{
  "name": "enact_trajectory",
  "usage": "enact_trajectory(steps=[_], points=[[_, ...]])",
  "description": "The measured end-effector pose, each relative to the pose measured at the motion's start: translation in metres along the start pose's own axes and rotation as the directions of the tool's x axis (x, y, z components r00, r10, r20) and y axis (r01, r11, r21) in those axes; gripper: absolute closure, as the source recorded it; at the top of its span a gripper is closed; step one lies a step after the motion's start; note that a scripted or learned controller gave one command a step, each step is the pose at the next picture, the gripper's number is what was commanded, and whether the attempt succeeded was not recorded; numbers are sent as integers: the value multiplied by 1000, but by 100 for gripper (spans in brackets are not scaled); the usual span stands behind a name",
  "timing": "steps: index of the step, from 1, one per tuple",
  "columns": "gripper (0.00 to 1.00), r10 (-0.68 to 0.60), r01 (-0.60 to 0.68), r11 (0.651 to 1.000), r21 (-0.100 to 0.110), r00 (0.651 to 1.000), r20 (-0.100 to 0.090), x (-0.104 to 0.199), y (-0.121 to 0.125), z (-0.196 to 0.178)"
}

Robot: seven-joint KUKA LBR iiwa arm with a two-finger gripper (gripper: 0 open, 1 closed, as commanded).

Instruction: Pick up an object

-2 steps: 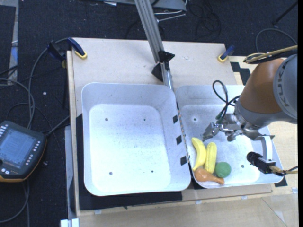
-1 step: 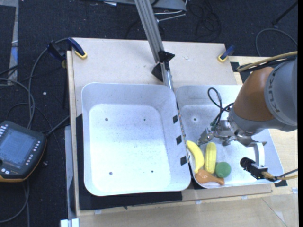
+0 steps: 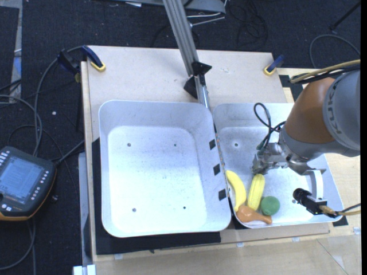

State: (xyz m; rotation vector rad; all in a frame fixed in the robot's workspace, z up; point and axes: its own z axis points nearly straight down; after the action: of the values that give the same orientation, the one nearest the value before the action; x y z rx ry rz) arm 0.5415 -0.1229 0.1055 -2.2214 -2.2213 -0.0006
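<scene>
At the far left of the frame you have a teach pendant (image 3: 22, 181) lying on the dark floor, well clear of the work. Next comes the left bin (image 3: 155, 165) on the bench (image 3: 149, 76), with a slanted metal pole (image 3: 180, 27) rising above the seam between the bins. Your targets sit in the right bin (image 3: 241, 133), bunched in its lower left corner: a banana (image 3: 236, 189) against the dividing wall, a yellow corn cob (image 3: 256, 190) just beside it, a green round object (image 3: 270, 205) to the right, and an orange piece (image 3: 252, 214) at the lower rim. The gripper (image 3: 265, 162) hangs just above the corn's upper end, so the cob lies straight down-frame from it, long axis running nearly top to bottom. Whether the fingers are wide or narrow I cannot tell; the wrist hides them. You have little side room, I judge: banana left, green object right, bin wall below. Open space lies up-frame.
</scene>
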Motion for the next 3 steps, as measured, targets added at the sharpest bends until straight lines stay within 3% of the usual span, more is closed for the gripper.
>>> enact_trajectory(steps=[3], points=[[100, -1, 1, 1000, -3, 1000, 1, -2, 13, -133]])
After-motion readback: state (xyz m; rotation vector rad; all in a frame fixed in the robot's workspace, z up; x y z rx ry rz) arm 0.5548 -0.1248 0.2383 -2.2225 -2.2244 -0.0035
